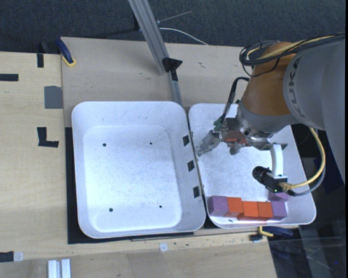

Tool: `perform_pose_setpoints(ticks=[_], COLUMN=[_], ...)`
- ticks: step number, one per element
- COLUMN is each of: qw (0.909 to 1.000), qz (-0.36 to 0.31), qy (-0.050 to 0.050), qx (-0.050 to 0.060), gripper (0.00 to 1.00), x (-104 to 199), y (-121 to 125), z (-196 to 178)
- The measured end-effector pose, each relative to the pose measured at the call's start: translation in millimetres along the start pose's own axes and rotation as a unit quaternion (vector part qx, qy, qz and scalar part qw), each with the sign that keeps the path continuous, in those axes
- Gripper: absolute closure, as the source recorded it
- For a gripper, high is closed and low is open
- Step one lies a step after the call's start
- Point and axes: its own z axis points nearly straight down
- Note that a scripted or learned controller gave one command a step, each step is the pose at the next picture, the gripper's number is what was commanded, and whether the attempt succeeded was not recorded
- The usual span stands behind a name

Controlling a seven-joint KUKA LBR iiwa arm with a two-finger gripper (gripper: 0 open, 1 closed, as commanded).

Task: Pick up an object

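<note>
The gripper (211,144) hangs above the bare upper floor of the right bin (204,172), jaws apart and empty; the blocks (247,208) lie along its near wall, so the approach step remains; next, travel toward them and descend.

The left bin (130,167) serves as landmark. A second bin (301,213) touches its right edge, with black clips (191,165) along the seam. A metal pole (149,26) rises slantwise from beyond the left bin's far right corner. A blue and yellow clamp (66,52) sits on the bench (116,68) beyond its far left corner. Black tape marks (45,136) lie to its left, and a grey patch (53,96) beyond them.
</note>
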Motion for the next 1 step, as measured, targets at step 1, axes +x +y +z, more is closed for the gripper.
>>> perform_pose_setpoints(ticks=[1], qw=[1.0000], qz=[0.003], qy=[-0.002], qx=[-0.003], gripper=[0.00], x=[-5.0], y=[0.1], z=[-3.8])
